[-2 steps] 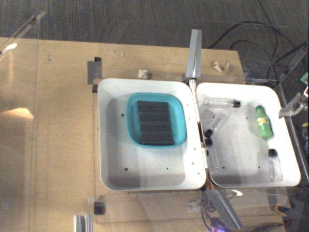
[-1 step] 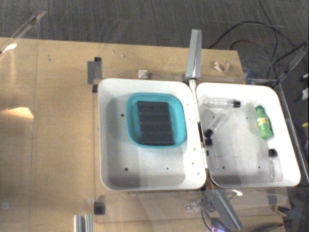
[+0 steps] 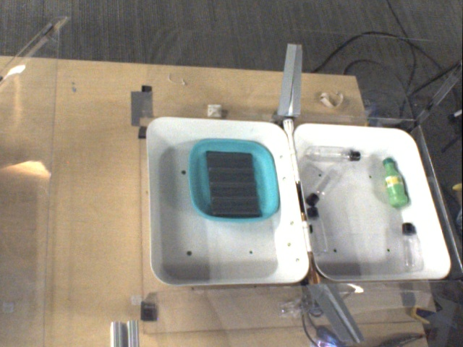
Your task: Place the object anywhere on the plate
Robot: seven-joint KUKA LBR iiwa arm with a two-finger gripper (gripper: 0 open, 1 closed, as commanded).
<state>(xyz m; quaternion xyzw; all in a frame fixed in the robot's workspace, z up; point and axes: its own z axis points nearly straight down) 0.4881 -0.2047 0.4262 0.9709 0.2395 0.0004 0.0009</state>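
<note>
A ridged block [image 3: 233, 183] lies on the plate [image 3: 197, 166] in the left bin [image 3: 163, 215]; four bottles lie in the right bin [image 3: 362, 262].

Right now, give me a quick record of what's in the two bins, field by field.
left bin: holds a turquoise plate
on plate: dark ribbed block, lying flat near the plate's middle
right bin: holds a green bottle and three clear vials
vial one: near the far wall, lying flat, dark cap toward the right
vial two: beside the divider, slanted, dark cap at the near end
vial three: near right corner, dark cap at the far end
bottle position: right side, lying flat
</note>
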